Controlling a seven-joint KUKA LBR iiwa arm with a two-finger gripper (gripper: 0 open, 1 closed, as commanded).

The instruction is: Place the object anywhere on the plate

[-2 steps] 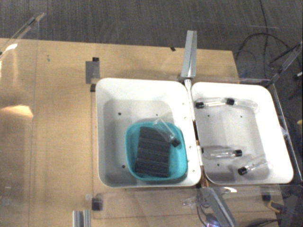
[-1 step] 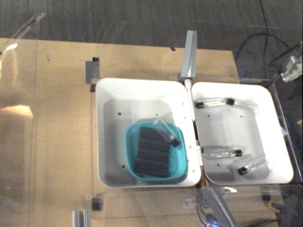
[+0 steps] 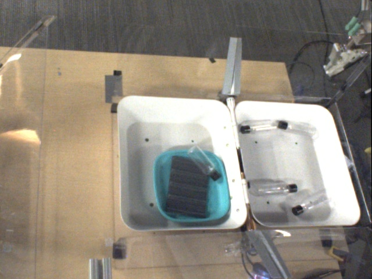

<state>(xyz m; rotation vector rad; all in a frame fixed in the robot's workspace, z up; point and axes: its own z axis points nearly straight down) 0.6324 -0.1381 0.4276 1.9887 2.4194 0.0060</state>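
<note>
From my remote seat, I could make out nothing certain of the arm's pose, its wrist or the pincer at that moment, so I logged no reading for any of them.

I work in a lab — a robot test bench, not a home. The bench (image 3: pixel 70 173) is bare pale wood with two white bins (image 3: pixel 131 156) butted side by side, a metal bar (image 3: pixel 232 68) at the seam on the far side. Clear capped vials (image 3: pixel 264 127) lie in the right bin. Loose cables (image 3: pixel 308 57) trail over dark carpet (image 3: pixel 145 10) far right — rig wiring.
</note>
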